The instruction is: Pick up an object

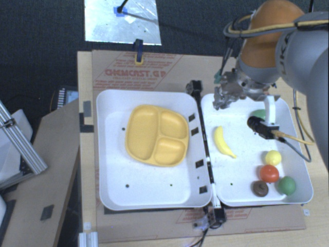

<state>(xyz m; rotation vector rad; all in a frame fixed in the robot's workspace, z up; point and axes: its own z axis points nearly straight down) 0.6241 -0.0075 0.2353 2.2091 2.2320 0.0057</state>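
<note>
Lying in the right bin (pixel 303 187), the banana (pixel 224 142) sits at about 6 o'clock from the gripper (pixel 220 103), near it but apart, with bare white floor between them. Gripper hangs over the bin's far left corner; whether it is apart or together cannot be made out at this angle, and nothing shows clamped in it. Banana's long axis runs roughly 11 o'clock to 5 o'clock, slightly curved, upper tip toward the gripper, lower tip toward the bin's middle. Same bin, 4 to 5 o'clock of the banana: a yellow round fruit (pixel 273 157), a red-orange fruit (pixel 269 173) just beside it, a brown round piece (pixel 260 188) and a green ball (pixel 287 184) near the front right corner. A green item (pixel 258 114) is partly hidden behind the arm's hardware at 2 o'clock of the banana. Left bin (pixel 110 189) holds a yellow divided plate (pixel 156 135), three compartments, nothing in them
</note>
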